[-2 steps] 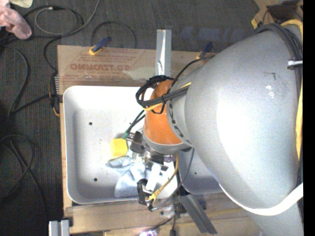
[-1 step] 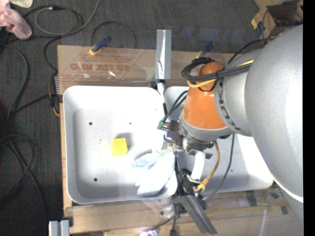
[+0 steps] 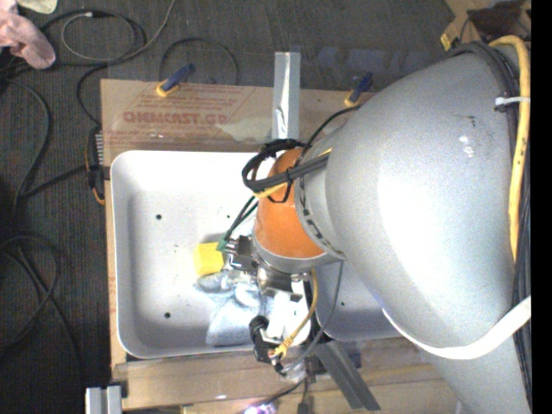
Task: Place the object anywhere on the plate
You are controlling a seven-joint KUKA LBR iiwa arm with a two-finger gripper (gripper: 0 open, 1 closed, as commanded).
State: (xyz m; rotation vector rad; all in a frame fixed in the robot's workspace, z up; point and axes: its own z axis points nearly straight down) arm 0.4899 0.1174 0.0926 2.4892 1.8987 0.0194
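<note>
A small yellow block (image 3: 208, 257) lies in the left white bin (image 3: 147, 231), near its middle. Just right of it and partly over it, my gripper (image 3: 241, 285) points down into the bin from under the orange wrist band. A pale blue-grey plate (image 3: 226, 322) sits against the bin's front wall, directly below the gripper, and the wrist covers its right part. The yellow block touches or nearly touches the plate's far edge; I cannot tell which.
The big grey arm (image 3: 431, 205) covers the right bin and the divider. Cables (image 3: 280, 335) hang from the wrist over the bin's front rim. Brown cardboard (image 3: 181, 115) with clamps lies behind the bins. The left half of the left bin is bare white floor.
</note>
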